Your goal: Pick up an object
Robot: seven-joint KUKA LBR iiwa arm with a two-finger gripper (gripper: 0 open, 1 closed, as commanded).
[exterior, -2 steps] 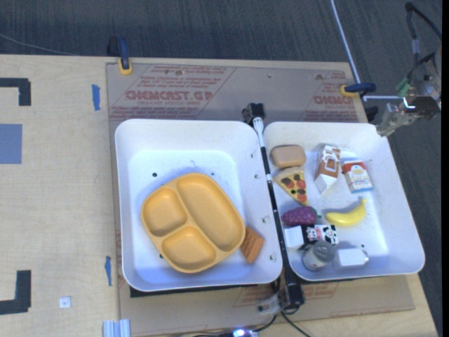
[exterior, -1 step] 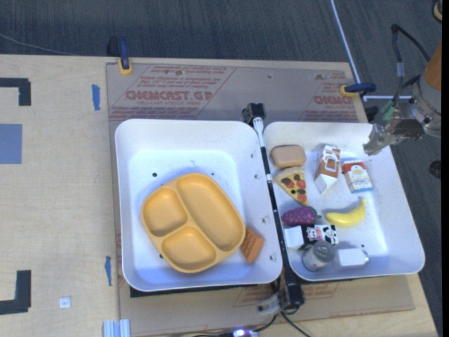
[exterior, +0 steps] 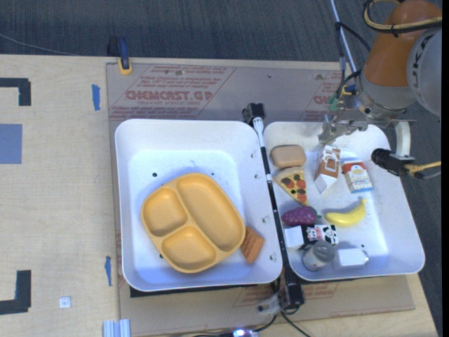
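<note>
I see the gripper (exterior: 335, 133) upper right, fingers slightly parted, empty, above the small carton (exterior: 328, 166); light, stiff, best pinched across its flat sides.

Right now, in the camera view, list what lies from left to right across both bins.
Yellow divided plate → brown cracker → bread bun → purple grapes → banana. The cartons, the pizza slice and the small pieces at the bin's near edge overlap these in left-right position, so they are left out.
</note>
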